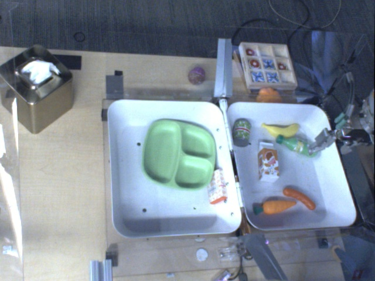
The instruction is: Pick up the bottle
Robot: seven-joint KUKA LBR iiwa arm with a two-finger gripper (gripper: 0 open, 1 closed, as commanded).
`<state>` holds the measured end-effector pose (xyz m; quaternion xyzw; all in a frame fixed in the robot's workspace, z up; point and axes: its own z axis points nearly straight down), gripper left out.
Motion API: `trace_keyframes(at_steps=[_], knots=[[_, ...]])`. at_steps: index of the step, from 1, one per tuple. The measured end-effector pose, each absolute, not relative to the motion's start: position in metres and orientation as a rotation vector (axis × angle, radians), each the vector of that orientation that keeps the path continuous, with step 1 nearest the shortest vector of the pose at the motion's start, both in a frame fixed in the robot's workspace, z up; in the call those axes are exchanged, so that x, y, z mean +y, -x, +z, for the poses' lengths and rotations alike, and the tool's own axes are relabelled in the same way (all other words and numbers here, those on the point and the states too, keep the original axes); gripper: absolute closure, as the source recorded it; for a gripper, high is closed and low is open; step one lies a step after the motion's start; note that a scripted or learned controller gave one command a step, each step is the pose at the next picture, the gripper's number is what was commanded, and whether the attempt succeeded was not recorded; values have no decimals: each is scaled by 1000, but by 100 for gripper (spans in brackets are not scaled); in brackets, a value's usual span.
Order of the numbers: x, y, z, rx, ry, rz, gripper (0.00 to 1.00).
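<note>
The bottle (293, 144) is small and green with a pale, clear end. It lies on its side in the right bin (340, 180), just below a yellow banana (280, 129). My gripper (322, 139) reaches in from the right, low over the bin's right side. Its tip sits at the bottle's right end, touching or almost touching it. The bottle rests on the bin floor.
The right bin also holds a green can (241, 131), a small carton (268, 162), a carrot (275, 206) and a red sausage (299, 198). In the left bin (126, 157) lie a green divided tray (179, 153) and a small packet (218, 187). A game board (268, 66) lies behind the bins.
</note>
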<state>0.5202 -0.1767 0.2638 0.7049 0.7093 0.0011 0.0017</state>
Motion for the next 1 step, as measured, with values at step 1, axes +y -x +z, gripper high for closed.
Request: trace_keyframes(at_steps=[1], knots=[[-169,-577,183,2375,-2051,4,0]])
